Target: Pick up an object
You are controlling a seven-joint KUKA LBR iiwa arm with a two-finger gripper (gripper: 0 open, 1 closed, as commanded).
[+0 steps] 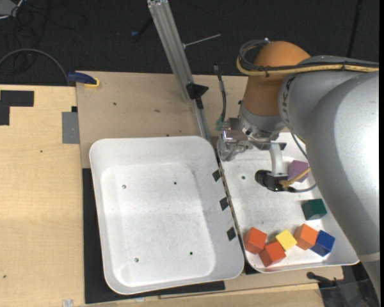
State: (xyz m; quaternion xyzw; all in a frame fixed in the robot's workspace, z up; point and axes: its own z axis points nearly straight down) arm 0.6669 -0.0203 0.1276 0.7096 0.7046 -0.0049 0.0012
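One grey arm (345, 139) with an orange band takes up the right of the view, and its bulk covers the right edge of the right bin (246, 190). Next in size comes the wooden bench (134, 107). After it comes the left bin (102, 165), which lies against the right bin along a seam set with small black clips (224, 203). A slanted aluminium post (176, 50) rises from the far end of that seam, just beside the gripper (230, 147).

The gripper hangs over the far left corner of the right bin, close to the dividing wall and apart from every block. Whether the pincer stands wide or narrow cannot be told from this angle.

All the blocks lie in the right bin. A purple block (299, 169) sits nearest the gripper, toward the right, partly hidden behind the robot's own hardware. A green block (314, 208) lies alone, closer to the front. Five more crowd along the front wall: an orange block (256, 239), a red block (273, 253), a yellow block (286, 240), a second orange block (306, 235) and a blue block (323, 243). Each is touching or just beside its neighbour.
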